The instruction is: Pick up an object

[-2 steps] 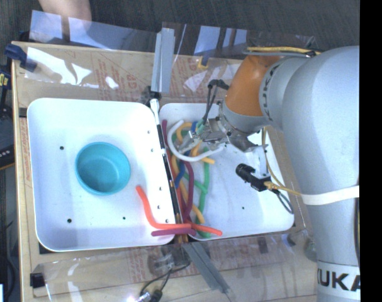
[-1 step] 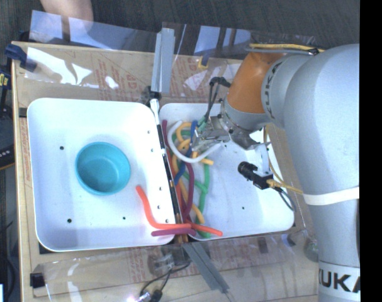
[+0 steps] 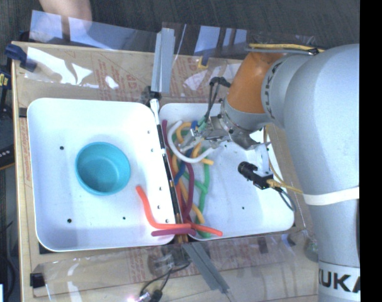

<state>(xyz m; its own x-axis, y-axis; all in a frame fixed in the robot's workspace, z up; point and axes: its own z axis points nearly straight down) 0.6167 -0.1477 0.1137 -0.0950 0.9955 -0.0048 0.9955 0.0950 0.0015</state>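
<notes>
A tangle of bendy sticks (image 3: 189, 184) in green, red, purple, yellow and white lies along the left side of the right bin (image 3: 253, 212). A red stick (image 3: 154, 218) hangs over the divider into the left bin (image 3: 52, 187). My gripper (image 3: 200, 134) reaches down into the upper part of the tangle, among white and yellow sticks. Its fingertips are buried in the clutter. A blue bowl (image 3: 103, 168) sits in the left bin.
The grey arm with its orange band (image 3: 250, 83) covers the right bin's upper right. A black cable fitting (image 3: 253, 173) hangs over the right bin's floor. Clear plastic sheets and a metal post (image 3: 160, 61) stand behind the bins.
</notes>
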